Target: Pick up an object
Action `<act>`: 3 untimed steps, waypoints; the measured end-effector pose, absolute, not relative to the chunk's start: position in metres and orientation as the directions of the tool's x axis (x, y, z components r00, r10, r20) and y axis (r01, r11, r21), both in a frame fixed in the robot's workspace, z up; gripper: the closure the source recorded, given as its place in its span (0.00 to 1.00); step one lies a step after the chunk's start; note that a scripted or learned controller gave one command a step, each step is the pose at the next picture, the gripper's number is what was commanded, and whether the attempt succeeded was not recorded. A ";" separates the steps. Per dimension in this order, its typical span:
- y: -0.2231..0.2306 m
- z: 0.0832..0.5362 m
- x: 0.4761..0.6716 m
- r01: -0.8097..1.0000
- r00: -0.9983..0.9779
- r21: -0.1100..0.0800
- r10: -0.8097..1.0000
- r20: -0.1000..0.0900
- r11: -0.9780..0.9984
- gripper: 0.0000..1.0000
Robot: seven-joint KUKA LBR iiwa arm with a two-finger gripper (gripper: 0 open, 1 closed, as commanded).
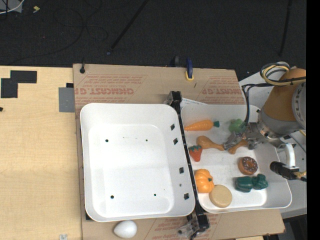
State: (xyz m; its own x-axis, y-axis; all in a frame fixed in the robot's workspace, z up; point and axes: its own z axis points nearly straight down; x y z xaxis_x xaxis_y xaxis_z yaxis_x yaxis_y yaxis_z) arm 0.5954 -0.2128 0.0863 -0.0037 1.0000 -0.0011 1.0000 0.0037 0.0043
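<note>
**Tool low over the toy bin**

Left of the black divider (181,139) sat the left bin (130,159). Right of it, the right bin (280,201) gathered toys within reach: an orange carrot (199,126), then a brown drumstick (210,144). Further right, the tool (235,145) hovered by the drumstick; its opening was unreadable.

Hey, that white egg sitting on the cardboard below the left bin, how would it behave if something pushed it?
The white egg is rounded and smooth, so it would probably roll, likely in a curve. It lies on flat cardboard with no rim near it, so it could run off the edge. Its glossy surface looks slippery to pinch.
</note>
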 end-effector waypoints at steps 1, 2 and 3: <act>-0.133 0.087 0.642 1.000 -0.001 -0.023 1.000 0.003 0.001 0.00; -0.137 0.095 0.640 1.000 0.002 -0.022 1.000 0.004 -0.002 1.00; -0.137 0.095 0.640 1.000 0.002 -0.023 1.000 0.004 -0.001 0.00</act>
